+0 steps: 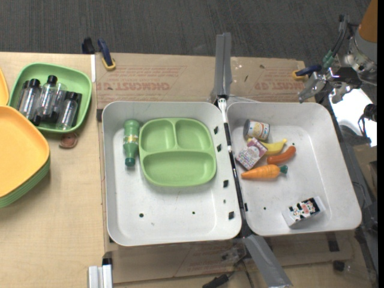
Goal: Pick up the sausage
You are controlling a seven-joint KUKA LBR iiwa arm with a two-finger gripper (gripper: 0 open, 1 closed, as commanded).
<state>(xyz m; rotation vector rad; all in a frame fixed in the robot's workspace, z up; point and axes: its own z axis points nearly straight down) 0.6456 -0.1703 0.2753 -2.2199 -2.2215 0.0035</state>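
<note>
The sausage (282,155) is a short orange-red piece lying at a slant in the right bin (336,161). It touches a yellow banana (272,146) on its upper left and sits just above a carrot (262,173). My gripper (314,90) hovers over the far right corner of that bin, well up and to the right of the sausage, with nothing seen in it.
Also in the right bin are a small can (257,129), a pink packet (250,155) and a black-and-white carton (303,211). The left bin (120,209) holds a green divided plate (177,151) and a green bottle (131,141). A tray of bottles (50,98) stands at the far left.
</note>
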